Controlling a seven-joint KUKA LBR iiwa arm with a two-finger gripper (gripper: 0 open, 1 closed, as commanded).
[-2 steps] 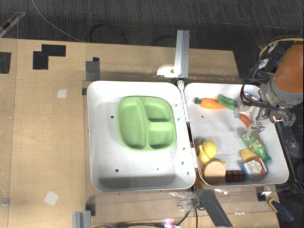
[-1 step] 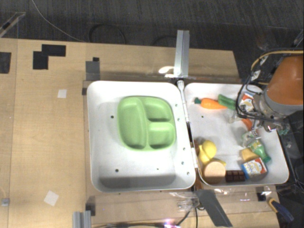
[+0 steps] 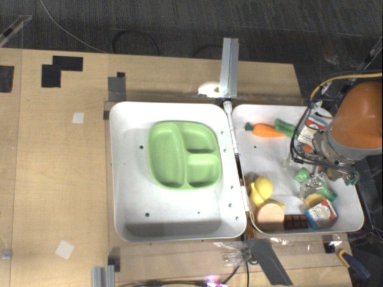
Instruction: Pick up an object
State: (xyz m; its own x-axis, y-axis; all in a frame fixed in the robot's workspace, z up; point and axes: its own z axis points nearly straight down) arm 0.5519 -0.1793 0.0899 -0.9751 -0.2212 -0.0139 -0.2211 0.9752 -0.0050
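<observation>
You had the arm [image 3: 359, 121] reaching in from the right, low over the right bin [image 3: 358, 223], wrist turned down. The hand [image 3: 316, 181] sat at that bin's right-centre; I could not tell how it was set, since the wrist covered it.

Small green pieces [image 3: 304, 174] lay directly beneath it. The boxed item [image 3: 321, 213] lay just toward the near rim. The yellow fruit [image 3: 261, 189] and round tan piece [image 3: 270, 211] lay further left. The carrot [image 3: 270, 130] lay up by the far wall, long axis running left to right. Nearest target, by my reading: whatever was under the hand. The green tray [image 3: 182, 154] sat in the left bin [image 3: 128, 220], well apart.
</observation>
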